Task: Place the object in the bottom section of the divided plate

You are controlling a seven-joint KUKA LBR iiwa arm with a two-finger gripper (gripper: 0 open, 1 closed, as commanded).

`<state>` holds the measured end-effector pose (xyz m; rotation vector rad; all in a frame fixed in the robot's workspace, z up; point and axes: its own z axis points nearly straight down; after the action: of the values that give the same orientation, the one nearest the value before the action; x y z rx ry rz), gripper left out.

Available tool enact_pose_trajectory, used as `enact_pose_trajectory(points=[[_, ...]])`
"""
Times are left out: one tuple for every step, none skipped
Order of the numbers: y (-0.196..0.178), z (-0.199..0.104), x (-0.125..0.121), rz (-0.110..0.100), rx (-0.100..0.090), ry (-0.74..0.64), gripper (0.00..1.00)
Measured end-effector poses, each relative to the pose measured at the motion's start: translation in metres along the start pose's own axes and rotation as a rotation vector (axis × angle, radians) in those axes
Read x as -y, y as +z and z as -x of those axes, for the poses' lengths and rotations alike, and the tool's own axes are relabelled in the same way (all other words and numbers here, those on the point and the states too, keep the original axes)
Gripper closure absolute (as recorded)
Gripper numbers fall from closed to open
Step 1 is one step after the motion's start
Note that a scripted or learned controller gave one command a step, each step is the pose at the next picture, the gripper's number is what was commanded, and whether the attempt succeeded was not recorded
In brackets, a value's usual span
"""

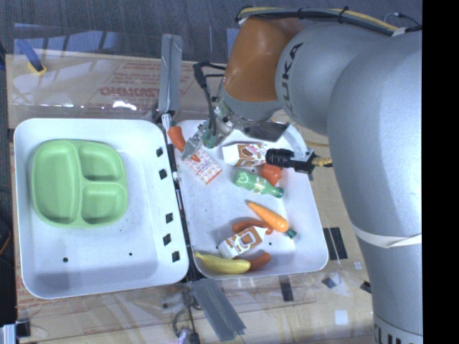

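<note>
The gripper (203,138) sits low at the right bin's (305,253) upper-left corner; its opening I cannot tell. The green divided plate (77,183) lies unobstructed at left.

A wooden bench (93,84) lay under clear plastic sheeting (64,77); beyond it stretched dark grey carpeted floor (107,6).

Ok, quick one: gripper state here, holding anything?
Gripper: open or shut cannot be told; it sits low at the far left corner of the right bin, beside a red-and-white packet.
</note>
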<state>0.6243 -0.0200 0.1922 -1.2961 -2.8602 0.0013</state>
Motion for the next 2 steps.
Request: enact_pose_trajectory(points=[[0.000,-0.051,-0.047,0.002,0.002,0.005,1.00],[0.018,-0.096,-0.095,0.003,0.002,-0.133,1.00]])
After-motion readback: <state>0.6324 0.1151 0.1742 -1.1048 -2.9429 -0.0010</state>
